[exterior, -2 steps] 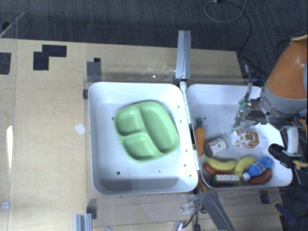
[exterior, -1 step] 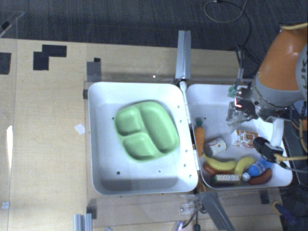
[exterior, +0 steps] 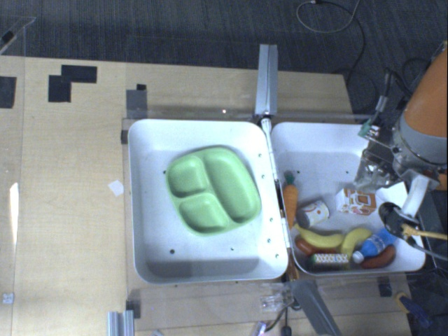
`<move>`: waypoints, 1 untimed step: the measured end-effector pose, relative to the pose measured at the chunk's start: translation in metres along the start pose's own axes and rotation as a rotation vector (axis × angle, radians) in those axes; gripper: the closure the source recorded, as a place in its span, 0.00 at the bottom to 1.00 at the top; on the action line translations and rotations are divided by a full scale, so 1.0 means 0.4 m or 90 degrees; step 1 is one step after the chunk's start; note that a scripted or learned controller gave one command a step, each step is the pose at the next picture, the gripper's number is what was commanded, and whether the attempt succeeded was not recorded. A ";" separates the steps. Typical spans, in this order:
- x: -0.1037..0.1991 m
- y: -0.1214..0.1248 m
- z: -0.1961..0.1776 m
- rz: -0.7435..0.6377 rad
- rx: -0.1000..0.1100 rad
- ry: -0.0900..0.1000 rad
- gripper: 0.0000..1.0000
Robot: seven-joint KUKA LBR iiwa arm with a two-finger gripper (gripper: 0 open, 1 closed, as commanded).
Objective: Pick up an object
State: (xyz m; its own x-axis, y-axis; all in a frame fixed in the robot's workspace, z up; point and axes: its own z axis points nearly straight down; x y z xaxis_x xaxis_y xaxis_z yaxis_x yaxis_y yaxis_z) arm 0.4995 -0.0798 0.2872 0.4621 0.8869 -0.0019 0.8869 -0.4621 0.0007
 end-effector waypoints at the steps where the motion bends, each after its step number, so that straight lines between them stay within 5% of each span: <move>1: -0.094 0.060 0.060 0.083 0.001 0.000 1.00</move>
State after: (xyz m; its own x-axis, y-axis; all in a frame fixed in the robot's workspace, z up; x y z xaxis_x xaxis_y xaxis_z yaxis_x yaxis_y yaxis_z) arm 0.5034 -0.1242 0.2635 0.5734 0.8193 -0.0017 0.8193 -0.5734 -0.0010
